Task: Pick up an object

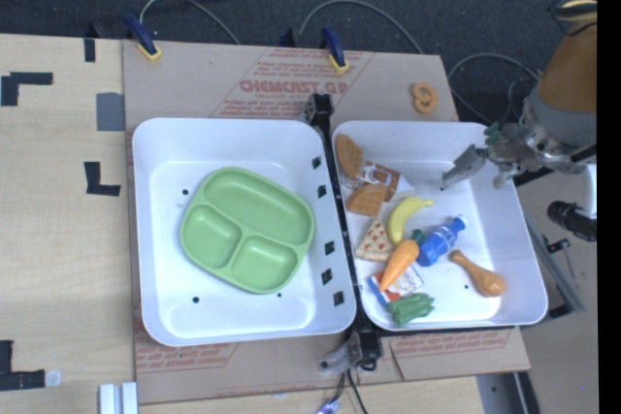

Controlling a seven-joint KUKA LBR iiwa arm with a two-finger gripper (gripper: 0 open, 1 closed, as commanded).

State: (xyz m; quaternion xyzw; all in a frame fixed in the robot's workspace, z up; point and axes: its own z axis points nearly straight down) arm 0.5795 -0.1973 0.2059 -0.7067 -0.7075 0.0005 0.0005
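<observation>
The right bin (490,218) holds several toy foods: a yellow banana (408,213), a blue bottle (440,241), an orange carrot (399,265), a brown drumstick (477,274), a pizza slice (374,242), a waffle square (367,200), a brown bread piece (349,156) and a green vegetable (411,308). My gripper (477,175) hangs over the bin's far right part, above bare white floor, open with nothing between its fingers. One grey finger (460,170) points left toward the banana, well apart from it.
The left bin (165,170) holds a green divided plate (248,228). A black divider (330,208) runs between the bins. An orange ring (423,96) lies on the cardboard behind the right bin. Blue clamps (144,38) and cables sit at the back edge.
</observation>
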